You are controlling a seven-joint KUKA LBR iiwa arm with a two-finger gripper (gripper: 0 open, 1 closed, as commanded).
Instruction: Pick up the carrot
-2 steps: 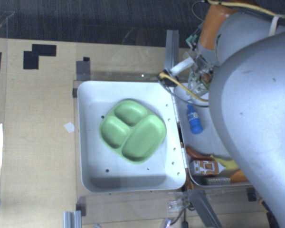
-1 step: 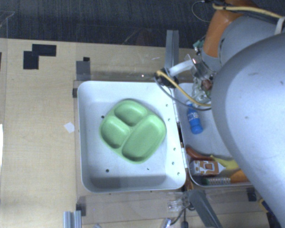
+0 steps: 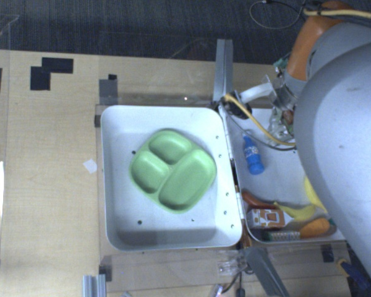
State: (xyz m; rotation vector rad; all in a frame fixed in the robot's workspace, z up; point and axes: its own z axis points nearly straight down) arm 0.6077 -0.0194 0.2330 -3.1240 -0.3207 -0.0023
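**Q:** Where is the carrot point(image 3: 315, 228), and what is the gripper point(image 3: 283, 107) doing?

**A:** Entry: the carrot lies in the right bin point(image 3: 278, 178), at its near edge and partly under the arm point(image 3: 340, 141). It is just beside a banana point(image 3: 300, 212), with a brown carton point(image 3: 266, 217) on its other side. The gripper sits at the far end of the same bin, well apart from the carrot and above a blue bottle point(image 3: 253, 156). You cannot tell from here whether it is open or closed; cables and the wrist mask it. Nothing is seen held.

**Q:** How should you run the approach?

**A:** Judgement only: bring the gripper across the bin toward the near edge, high enough to pass the bottle. Come down with the jaws across the carrot's short axis. The banana looks close enough to be caught too, so bias the grasp toward the carrot's free end. The bin wall is near; keep clear of it. Leave the left bin point(image 3: 111, 166) and its green plate point(image 3: 173, 169) alone. Check the lift before logging success.
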